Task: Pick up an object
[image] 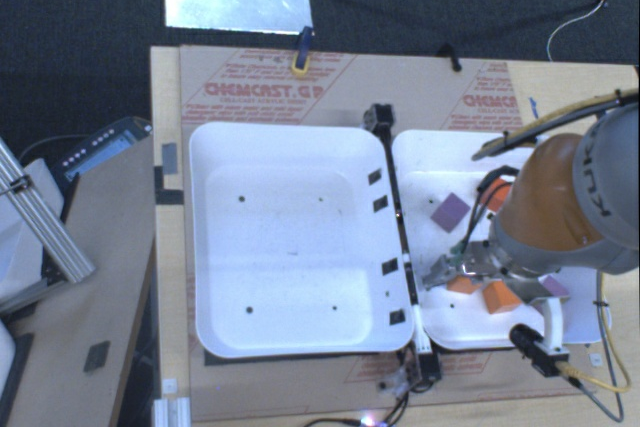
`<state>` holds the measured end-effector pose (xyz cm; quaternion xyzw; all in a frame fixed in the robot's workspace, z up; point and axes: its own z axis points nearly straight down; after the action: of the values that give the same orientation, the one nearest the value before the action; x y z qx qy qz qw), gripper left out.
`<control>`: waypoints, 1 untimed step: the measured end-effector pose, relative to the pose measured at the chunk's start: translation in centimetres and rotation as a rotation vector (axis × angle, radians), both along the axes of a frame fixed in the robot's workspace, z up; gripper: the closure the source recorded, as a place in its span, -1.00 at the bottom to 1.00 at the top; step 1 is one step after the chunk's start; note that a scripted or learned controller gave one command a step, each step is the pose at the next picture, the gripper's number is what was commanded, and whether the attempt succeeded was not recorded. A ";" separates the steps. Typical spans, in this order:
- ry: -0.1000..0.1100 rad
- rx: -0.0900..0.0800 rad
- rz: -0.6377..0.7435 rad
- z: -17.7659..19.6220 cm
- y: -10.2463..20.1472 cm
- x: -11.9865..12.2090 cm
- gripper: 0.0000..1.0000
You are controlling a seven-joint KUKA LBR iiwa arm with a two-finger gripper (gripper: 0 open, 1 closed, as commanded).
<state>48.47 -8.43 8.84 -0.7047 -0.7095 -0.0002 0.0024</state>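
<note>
Claw (447, 267) sits low in the right bin (425, 165), just left of an orange block (497, 296); I cannot tell its state. I see a purple block (450, 210) above it in that bin.

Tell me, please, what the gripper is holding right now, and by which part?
It cannot be told: the gripper is low in the right bin beside an orange block, with nothing visibly in it.
</note>
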 end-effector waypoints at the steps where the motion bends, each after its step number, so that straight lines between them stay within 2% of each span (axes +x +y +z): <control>1: -0.006 -0.004 -0.004 1.1 -0.4 0.3 1.00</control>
<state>48.78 -8.83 9.98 -0.7061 -0.7081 -0.0012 -0.0012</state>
